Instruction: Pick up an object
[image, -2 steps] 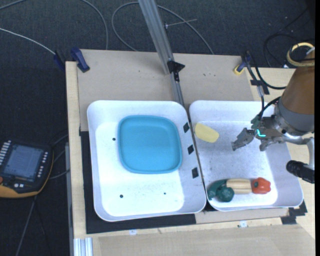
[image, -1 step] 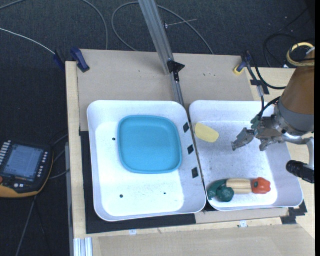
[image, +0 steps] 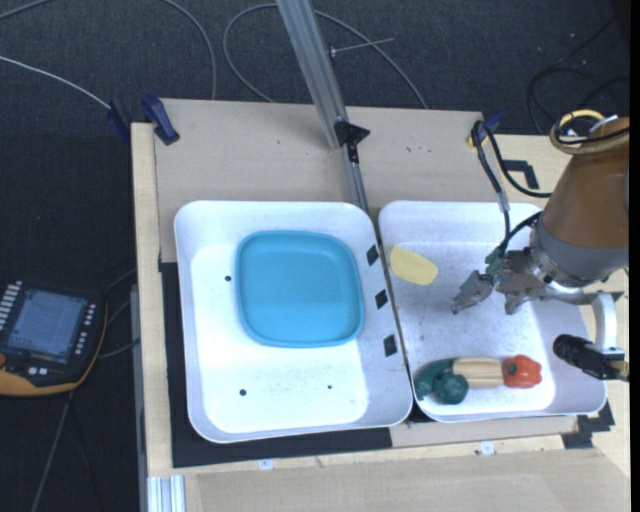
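Wooden bench (image: 300, 130) on dark carpet (image: 60, 180)

blue plate (image: 300, 288), yellow piece (image: 413, 265), white bins (image: 200, 330)

My arm (image: 590, 215) runs off the right edge, so my upper links are cut away, and its bulk covers the right bin's (image: 440, 225) far right corner and part of its floor. My claw (image: 492, 292) is small and dark against the speckled floor; I cannot tell how my fingers stand, nor whether anything sits between them. The black part (image: 588, 357) by my wrist is cut by the right edge too. The green thing (image: 443, 384) at the bin's near wall is too blurred to name. The pendant (image: 45, 335) on the floor is clipped by the left edge, its screen unreadable.
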